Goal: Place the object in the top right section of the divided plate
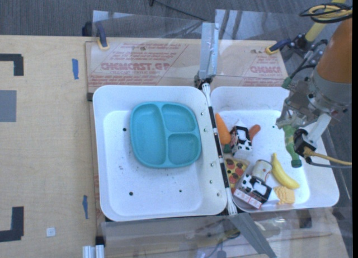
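While the arm hangs over the right bin, I log this as the pick step, nothing yet carried.

Item: teal divided plate (165,134), left bin (112,139), centre of frame, all three sections bare; its top right section sits nearest the bin divider. Item: gripper (295,134), right of frame, over the right bin (324,190); I cannot tell how it is set. Close under it lies a green toy vegetable (292,149), the likely target, though I judge rather than know this. Other stock in that bin: banana (283,173), carrot (222,129), cow figure (241,137), pizza slice (234,169). Next move, in my judgement: secure one object, lift clear of the clutter, then travel left across the divider to the plate's upper right compartment.
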`<act>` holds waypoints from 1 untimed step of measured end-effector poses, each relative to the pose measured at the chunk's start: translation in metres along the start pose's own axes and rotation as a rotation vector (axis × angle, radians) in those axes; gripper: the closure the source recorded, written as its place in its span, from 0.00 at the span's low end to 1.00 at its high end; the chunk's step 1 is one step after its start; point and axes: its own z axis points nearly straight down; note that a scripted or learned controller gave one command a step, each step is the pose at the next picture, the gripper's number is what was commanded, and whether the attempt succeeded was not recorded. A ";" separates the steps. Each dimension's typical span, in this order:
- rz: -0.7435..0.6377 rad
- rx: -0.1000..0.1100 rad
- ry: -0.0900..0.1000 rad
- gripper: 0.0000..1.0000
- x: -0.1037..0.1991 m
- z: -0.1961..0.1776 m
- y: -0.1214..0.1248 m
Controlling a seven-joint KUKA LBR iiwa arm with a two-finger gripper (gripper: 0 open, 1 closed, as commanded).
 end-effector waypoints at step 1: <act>-0.230 0.003 0.001 1.00 0.067 0.052 -0.011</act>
